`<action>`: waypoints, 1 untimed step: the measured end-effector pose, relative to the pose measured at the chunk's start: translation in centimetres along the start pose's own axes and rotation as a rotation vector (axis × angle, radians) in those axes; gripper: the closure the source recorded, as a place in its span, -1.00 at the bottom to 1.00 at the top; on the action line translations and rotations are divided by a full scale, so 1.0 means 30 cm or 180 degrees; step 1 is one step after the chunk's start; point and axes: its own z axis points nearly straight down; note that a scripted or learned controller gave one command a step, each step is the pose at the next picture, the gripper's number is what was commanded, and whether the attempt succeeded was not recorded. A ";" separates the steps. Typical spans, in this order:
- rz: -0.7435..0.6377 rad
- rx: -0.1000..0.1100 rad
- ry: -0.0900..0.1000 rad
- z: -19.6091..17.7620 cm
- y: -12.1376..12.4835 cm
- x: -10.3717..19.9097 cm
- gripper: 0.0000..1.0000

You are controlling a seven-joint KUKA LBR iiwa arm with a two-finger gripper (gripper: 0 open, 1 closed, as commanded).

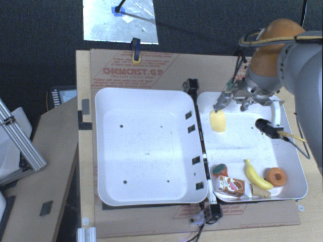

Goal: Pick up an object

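Two-finger gripper (233, 105) on the grey arm hangs over the far end of the right shallow white bin (237, 145), its fingers spread apart with nothing between them. Just beneath the finger nearer the bins' shared divider lies the pale yellow soft-edged block (218, 120), flat on the bin floor near that divider; whether the fingertip touches the block cannot be told. Well apart from the block, the other things gather at the near end of the same bin: a curved yellow banana (255, 174) lies at a slant, with an orange ring-shaped toy (276, 176) just beside it toward the outer wall. On the banana's other side, in the near corner by the divider, sits a small red and green fruit-like piece (219, 170), and just beside it a flat red and white printed packet (232, 185). Next to this bin sits the left shallow white bin (146, 150)
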 end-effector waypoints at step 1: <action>0.0003 0.0009 0.0002 0.177 0.010 0.043 -1.00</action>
